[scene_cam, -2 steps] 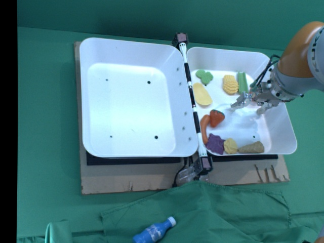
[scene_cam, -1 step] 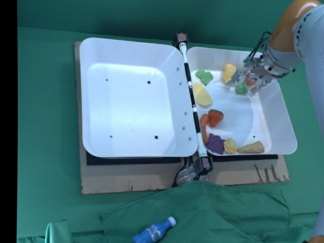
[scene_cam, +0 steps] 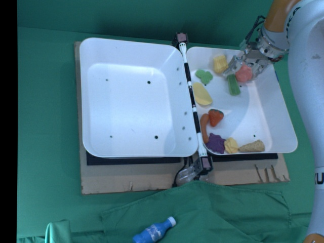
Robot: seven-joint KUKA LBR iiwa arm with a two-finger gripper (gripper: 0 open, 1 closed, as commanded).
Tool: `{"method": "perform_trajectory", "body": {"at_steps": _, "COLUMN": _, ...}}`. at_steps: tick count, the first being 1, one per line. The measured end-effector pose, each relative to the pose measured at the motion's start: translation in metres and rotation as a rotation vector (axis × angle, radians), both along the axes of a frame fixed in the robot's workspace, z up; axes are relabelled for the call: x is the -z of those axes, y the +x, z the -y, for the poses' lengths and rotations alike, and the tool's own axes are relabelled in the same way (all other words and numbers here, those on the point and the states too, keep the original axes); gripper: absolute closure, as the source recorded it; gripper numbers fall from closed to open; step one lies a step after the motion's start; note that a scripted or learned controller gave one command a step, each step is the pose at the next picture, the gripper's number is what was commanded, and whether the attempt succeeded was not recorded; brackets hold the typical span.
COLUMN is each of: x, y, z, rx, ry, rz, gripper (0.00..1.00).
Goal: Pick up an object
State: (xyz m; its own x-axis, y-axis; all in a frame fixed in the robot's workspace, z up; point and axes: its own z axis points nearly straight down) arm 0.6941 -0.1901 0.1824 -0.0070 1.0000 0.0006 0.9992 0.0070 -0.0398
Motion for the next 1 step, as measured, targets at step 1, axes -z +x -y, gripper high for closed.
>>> {"method": "perform_trajectory", "body": {"at_steps": 1, "x": -0.0127, "y": -0.0014, "z": 0.0021, "rx": 0.006, "ry": -0.004, "rz": 0.0, "gripper": 1.0}}
